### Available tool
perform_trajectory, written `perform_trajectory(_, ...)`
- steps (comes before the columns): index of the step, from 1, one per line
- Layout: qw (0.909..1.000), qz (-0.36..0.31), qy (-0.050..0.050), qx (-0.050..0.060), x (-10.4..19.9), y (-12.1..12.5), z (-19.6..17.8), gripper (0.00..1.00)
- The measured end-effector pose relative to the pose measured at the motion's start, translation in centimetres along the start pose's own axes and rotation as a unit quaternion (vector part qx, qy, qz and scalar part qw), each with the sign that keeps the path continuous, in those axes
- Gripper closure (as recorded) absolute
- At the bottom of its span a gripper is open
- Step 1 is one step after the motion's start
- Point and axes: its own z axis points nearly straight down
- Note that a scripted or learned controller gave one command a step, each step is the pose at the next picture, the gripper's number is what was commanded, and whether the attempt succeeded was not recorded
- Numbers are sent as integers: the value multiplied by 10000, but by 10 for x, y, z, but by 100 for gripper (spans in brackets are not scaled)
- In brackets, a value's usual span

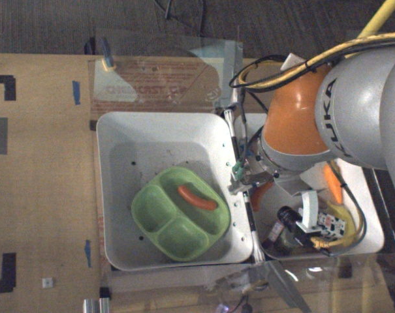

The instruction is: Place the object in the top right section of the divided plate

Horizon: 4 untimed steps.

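A green divided plate lies in the left white bin, towards its front right. An orange-red sausage-shaped object rests in the plate's top right section, lying free. My gripper hangs over the wall between the two bins, just right of the plate and apart from the sausage. The arm's orange band and grey body cover much of the right bin.
In the right bin an orange carrot-like piece and a yellow thing lie partly under the arm. Another orange thing peeks out below the gripper. A clear sheet lies behind the left bin.
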Motion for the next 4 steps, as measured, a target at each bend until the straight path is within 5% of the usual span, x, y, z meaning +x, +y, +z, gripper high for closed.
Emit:
perform_trajectory(1, 9980, 627, 5, 8, -23, 72, 9, 100)
perform_trajectory(2, 9974, 719, 7, 8, 19, 140, -9, 100)
perform_trajectory(3, 9870, 1607, 8, 28, 26, 128, -15, 100)
perform_trajectory(4, 9871, 1600, 9, 26, 28, 128, -15, 0)
